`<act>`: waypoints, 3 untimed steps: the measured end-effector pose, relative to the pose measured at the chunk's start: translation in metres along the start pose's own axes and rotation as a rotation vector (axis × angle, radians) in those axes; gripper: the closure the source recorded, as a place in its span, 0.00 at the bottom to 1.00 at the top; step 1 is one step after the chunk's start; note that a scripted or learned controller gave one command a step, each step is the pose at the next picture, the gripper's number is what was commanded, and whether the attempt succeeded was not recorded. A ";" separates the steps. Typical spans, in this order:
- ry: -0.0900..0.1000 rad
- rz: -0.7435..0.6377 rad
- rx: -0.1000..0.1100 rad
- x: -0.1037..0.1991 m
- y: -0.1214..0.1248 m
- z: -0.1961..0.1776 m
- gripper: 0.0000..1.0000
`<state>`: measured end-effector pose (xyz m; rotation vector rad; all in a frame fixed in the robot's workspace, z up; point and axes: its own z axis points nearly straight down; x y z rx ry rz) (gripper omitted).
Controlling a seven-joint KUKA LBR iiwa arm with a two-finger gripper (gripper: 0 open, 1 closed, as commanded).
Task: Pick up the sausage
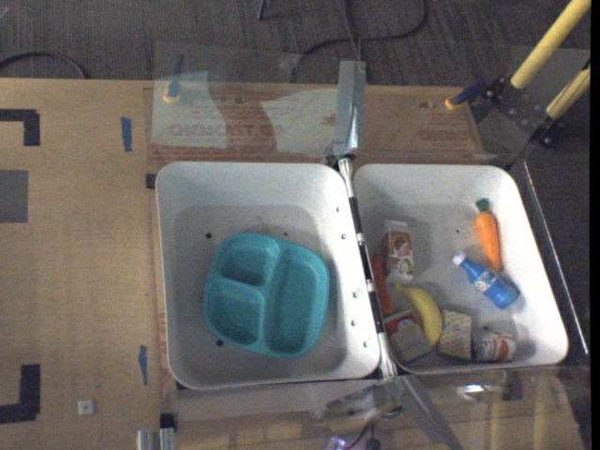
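Two shallow white bins sat side by side. A teal plastic divided plate (267,293) lay mid-floor in the left bin (178,251). In the right bin (441,181), a slim red-brown sausage (377,285) lay along the left wall, just beside a yellow banana (427,312). An orange carrot (487,237) and a blue bottle (487,283) lay near the right wall. Whether the gripper was wide or narrow could not be told.
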<state>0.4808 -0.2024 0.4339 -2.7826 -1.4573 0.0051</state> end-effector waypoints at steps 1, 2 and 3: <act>0.000 0.683 0.000 0.034 0.048 0.000 1.00; 0.001 0.449 -0.001 0.057 0.052 0.000 1.00; 0.000 0.333 0.003 0.041 0.006 0.096 1.00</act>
